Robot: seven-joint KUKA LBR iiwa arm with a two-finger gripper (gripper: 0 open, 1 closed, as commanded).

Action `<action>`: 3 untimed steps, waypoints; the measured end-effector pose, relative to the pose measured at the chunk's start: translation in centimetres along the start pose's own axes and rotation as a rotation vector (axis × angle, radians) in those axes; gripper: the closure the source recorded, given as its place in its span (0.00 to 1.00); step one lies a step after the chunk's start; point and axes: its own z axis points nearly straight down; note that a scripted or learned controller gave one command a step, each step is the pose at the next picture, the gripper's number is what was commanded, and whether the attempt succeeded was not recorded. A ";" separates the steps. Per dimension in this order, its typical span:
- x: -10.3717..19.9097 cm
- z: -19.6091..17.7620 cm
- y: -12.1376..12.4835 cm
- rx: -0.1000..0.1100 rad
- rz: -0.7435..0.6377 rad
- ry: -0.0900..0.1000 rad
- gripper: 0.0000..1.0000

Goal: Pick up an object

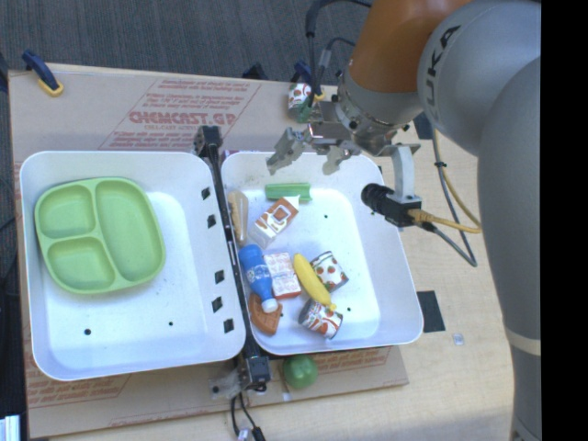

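The two-finger gripper hovered with fingers spread apart and nothing between them above the far rim of the right shallow white bin, near a flat green rectangular block.

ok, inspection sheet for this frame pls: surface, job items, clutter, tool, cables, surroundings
Surface: bench under printed cardboard, two white bins side by side, left bin and right bin.
Job's things: in the right bin, a green block, carton, blue bottle, banana, two small cans, a brown piece at the front.
Clutter: green tray with three compartments in the left bin; green ball outside the bins at the front edge.
Grippers: tool open, above the right bin's far edge, nothing between its fingers.
Cables: yellow cable and dark ones hanging off the arm; wires at the front between the bins.
Surroundings: dark carpet, blue clamp at far left.
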 end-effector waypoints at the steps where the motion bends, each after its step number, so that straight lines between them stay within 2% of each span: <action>1: 0.0 0.0 0.0 0.000 0.000 0.000 0.00; 3: 0.0 0.0 0.0 0.000 0.000 0.000 0.00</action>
